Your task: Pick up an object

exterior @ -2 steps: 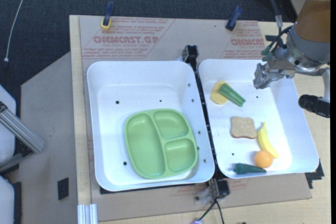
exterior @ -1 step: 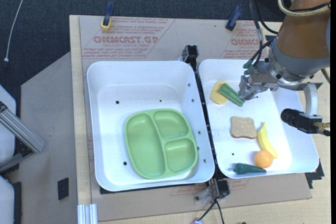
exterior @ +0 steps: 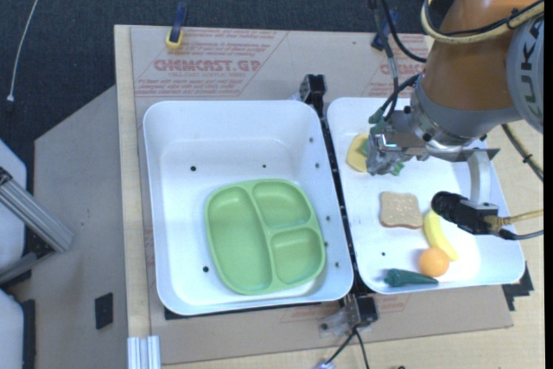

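Yellow chip-like piece point(exterior: 357, 153) lies at far-left corner of right bin point(exterior: 497, 270), just beside gripper point(exterior: 383, 158). Likely light, thin, stiff; pinch across edges. Finger state: cannot tell. Nearer: bread slice point(exterior: 400, 209), banana point(exterior: 439, 235), orange point(exterior: 433, 262), green piece point(exterior: 409, 277). Left bin point(exterior: 173, 151) holds green divided plate point(exterior: 263, 234).

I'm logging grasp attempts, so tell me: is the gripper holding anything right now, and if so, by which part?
It cannot be told. The gripper sits low in the right bin, right beside the yellow piece, but nothing is visibly between its fingers.
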Tool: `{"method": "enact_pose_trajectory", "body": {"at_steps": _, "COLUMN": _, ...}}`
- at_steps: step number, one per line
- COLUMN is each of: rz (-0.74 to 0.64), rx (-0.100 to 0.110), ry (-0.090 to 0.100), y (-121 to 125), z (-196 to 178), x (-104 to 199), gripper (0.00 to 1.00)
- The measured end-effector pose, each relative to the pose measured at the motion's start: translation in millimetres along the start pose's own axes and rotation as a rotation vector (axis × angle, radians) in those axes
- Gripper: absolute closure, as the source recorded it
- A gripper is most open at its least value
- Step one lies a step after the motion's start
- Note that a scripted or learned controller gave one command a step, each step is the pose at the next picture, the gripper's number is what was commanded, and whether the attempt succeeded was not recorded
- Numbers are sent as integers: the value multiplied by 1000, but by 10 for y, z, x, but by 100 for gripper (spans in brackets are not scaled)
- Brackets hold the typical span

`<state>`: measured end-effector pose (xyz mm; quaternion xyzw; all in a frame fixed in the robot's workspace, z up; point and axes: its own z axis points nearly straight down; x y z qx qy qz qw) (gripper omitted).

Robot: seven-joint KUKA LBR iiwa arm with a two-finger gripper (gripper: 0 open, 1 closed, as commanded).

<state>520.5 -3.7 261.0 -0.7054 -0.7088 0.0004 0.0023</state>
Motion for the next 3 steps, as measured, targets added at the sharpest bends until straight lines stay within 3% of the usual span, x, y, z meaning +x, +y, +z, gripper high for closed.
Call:
{"method": "enact_pose_trajectory", "body": {"at_steps": 2, "rz": 0, "rx": 1, "ry": 0, "y": -220, "z": 162, "x": 902, "gripper": 100}}
{"method": "enact_pose_trajectory", "body": {"at_steps": 3, "rz": 4, "rx": 0, "ry": -2, "y": -213, "z": 160, "x": 874, "gripper": 0}}
